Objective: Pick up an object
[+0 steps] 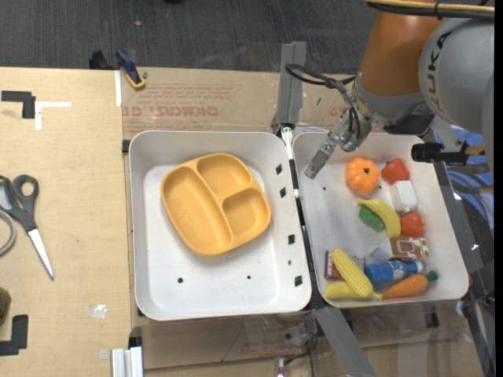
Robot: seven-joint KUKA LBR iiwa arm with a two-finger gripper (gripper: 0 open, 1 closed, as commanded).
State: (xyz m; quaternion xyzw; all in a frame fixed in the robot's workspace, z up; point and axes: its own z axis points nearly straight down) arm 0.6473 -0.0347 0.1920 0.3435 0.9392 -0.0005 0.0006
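Observation:
The right bin [334, 210] holds a heap of toy food. An orange pumpkin [362, 175] lies near its back, with a red pepper [395, 170] and a white block [405, 195] beside it. Further forward are a banana [384, 215], a green piece [370, 216], a red tomato [412, 224], a corn cob [351, 272], a blue bottle [391, 272] and a carrot [406, 287]. My gripper [330, 151] hangs over the bin's back left corner, left of the pumpkin. It is open, with nothing between its fingers.
The left bin [149, 273] carries a yellow divided plate [216, 203]. Scissors [27, 218] lie on the wooden bench at far left. A blue and yellow clip [130, 69] sits behind the left bin. A small carton [409, 248] lies among the food.

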